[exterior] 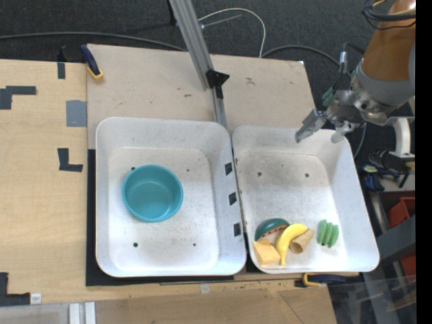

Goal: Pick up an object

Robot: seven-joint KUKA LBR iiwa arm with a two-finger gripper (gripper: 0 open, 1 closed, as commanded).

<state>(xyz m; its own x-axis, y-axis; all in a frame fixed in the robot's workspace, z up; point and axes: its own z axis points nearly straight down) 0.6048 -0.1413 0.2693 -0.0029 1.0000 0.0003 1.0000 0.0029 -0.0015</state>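
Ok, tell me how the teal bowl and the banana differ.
The teal bowl sits alone in the left bin; the banana lies in the right bin, crowded against other small items in its near corner. The bowl is round, open side up and clearly larger; the banana is a slim, curved yellow piece. Both rest on a bin floor, away from the gripper at the right bin's far rim.

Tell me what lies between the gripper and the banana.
Only bare bin floor: in the camera view, the gripper hangs over the right bin's far edge, the banana near its front.
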